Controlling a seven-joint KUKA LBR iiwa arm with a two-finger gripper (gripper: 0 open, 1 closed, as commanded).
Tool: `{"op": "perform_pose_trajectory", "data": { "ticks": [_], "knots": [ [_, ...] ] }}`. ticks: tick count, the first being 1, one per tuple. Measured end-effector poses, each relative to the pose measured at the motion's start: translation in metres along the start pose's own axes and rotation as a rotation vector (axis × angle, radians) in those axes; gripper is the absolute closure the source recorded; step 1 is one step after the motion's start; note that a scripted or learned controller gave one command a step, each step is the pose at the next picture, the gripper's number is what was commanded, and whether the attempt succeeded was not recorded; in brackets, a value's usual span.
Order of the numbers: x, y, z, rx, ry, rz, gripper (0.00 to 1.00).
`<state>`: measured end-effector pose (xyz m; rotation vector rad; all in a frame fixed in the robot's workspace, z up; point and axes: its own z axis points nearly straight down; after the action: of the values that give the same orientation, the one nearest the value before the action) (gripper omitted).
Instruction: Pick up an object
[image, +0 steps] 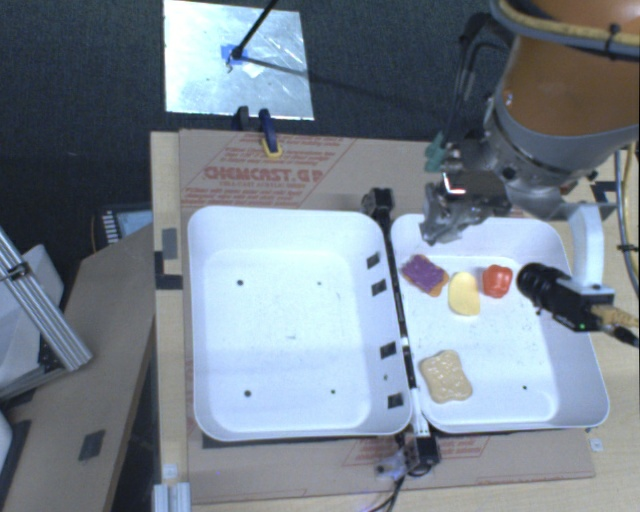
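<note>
Purple piece: lying flat in the right bin, nearest the gripper; looking like a light, rigid toy, likely slick.
Grasp point: across its narrow width, judged safest.
Neighbours: yellow piece and red piece sitting just beside; tan waffle-like piece lying apart, nearer the front.
Gripper: hovering over the bin's back corner; fingers' opening cannot be told, nothing seen held.
Left bin: sitting alongside on the table.

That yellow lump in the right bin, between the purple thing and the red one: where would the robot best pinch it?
Probably from straight above, closing across the narrower middle of the yellow piece. It lies flat and rounded, with the purple piece and red piece close at either side, so the fingers likely fit better at its near and far edges.
</note>
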<state>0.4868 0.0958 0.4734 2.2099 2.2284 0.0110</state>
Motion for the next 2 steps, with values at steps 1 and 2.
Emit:
{"op": "perform_pose_trajectory", "data": {
  "ticks": [1, 2],
  "knots": [
    [0.048, -0.001, 0.037, 0.008, -0.002, 0.000, 1.00],
    [0.042, 0.001, -0.047, -0.004, 0.001, 0.003, 1.00]
  ]
}}
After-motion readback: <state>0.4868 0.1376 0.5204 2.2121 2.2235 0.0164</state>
